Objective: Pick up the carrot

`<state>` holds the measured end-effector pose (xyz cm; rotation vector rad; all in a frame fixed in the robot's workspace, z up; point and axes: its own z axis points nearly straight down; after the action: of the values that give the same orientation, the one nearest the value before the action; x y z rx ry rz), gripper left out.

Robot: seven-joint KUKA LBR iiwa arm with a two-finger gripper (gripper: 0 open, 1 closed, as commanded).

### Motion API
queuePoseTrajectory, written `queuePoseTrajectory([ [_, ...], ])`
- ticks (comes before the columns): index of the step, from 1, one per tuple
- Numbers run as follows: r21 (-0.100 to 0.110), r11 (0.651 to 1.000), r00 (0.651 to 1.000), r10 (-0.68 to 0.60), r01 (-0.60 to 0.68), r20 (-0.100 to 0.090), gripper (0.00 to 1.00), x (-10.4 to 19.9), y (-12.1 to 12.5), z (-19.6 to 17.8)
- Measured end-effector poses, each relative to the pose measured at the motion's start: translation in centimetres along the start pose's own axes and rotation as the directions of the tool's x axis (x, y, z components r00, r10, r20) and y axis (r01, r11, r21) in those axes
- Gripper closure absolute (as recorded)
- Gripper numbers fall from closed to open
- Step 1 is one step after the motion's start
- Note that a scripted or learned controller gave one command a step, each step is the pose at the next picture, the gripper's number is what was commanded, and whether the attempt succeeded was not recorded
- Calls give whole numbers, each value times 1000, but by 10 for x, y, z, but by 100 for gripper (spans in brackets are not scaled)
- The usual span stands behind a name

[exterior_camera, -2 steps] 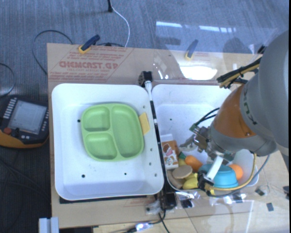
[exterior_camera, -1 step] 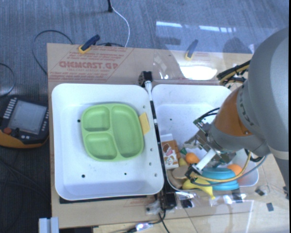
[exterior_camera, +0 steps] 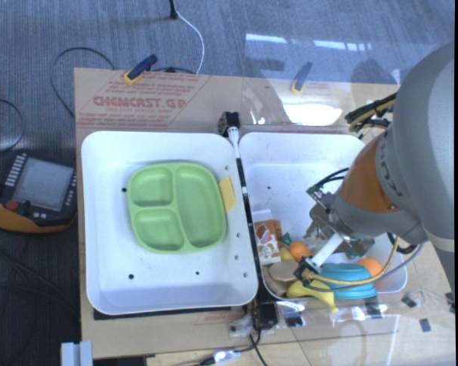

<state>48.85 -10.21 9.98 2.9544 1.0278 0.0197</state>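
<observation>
The grey arm (exterior_camera: 427, 151) is reaching into the right bin (exterior_camera: 290, 158), its gripper (exterior_camera: 323, 235) hanging just right of the carrot (exterior_camera: 298, 249), which is lying by the bin's near left corner. Whether the gripper is spread or closed, I cannot tell.

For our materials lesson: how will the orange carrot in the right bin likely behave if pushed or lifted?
The carrot looks small, smooth and moulded, so probably stiff, light and somewhat slippery. Its rounded form suggests it may roll when nudged. It lies close to the carton and banana, so a push would likely shift those too.
</observation>
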Motion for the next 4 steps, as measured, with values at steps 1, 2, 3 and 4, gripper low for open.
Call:
queuePoseTrajectory([
  [1, 1, 1000, 1000, 0, 0, 1, 0, 0, 0, 0],
  [2, 8, 982, 982, -189, 189, 4, 0, -1, -3, 9],
  [3, 8, 982, 982, -190, 190, 4, 100, -1, -3, -1],
  [4, 11, 982, 982, -189, 189, 5, 0, -2, -3, 0],
])
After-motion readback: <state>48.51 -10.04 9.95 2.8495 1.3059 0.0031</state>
